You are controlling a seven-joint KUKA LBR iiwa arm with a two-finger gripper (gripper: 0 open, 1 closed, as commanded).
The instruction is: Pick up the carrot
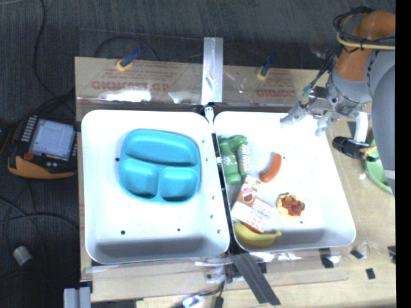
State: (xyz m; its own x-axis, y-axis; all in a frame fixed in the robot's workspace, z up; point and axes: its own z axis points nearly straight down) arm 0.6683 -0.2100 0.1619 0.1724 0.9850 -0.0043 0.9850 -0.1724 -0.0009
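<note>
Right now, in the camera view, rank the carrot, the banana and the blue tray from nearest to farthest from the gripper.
1. Carrot: right bin, below and left of the gripper.
2. Banana: right bin's near edge, bottom left corner.
3. Blue tray: left bin, across the divider.

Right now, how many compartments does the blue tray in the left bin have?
3: on the blue tray, one long compartment runs across the far side, and two smaller ones sit side by side nearer the camera, left and right.
</note>
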